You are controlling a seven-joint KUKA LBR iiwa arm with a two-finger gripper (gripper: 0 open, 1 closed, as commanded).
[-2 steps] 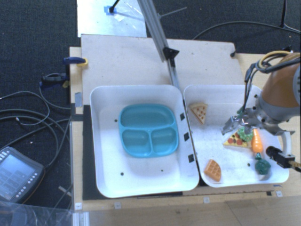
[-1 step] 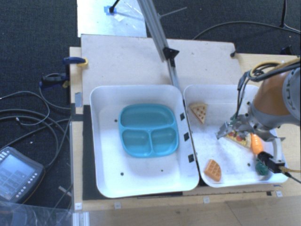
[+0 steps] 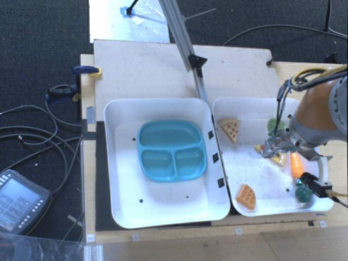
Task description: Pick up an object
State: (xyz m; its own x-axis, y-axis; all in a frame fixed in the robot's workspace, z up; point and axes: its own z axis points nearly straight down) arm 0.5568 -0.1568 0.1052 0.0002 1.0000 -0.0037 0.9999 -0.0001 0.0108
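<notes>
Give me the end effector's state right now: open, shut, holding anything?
End effector: low in the right bin, beside a yellow item; open or shut cannot be told, and no object is visibly held.

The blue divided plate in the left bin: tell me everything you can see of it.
The blue divided plate is a light blue, rounded-rectangle tray that looks like plastic. It has three compartments: one long one along the far side and two smaller ones side by side nearer the camera. It lies flat and upright on the floor of the left bin, roughly central, turned slightly askew. Nothing lies in it, and nothing but the bin floor touches it.
</notes>
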